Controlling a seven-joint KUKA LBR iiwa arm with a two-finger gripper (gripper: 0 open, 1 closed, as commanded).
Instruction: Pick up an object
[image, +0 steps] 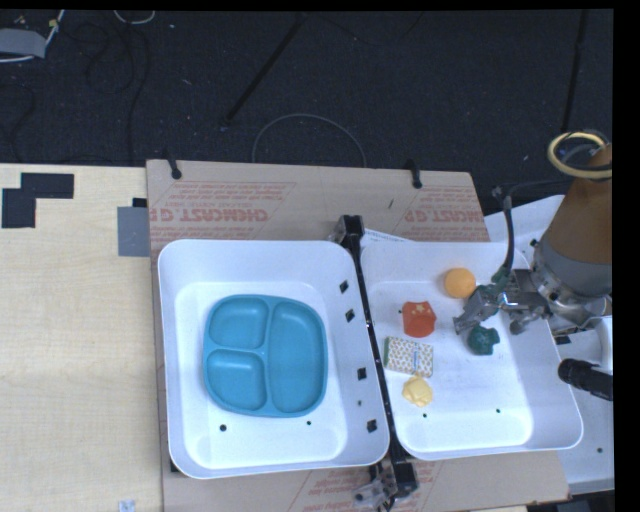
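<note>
The end effector hangs low over the right bin, just above and touching-close to a small dark green object, but the metalwork is too tangled in this slanted view to tell whether it is spread or pressed together. To do this well, I'd judge it should centre squarely over that green piece, drop straight, and close gently, keeping clear of the orange ball and red block nearby.
</note>
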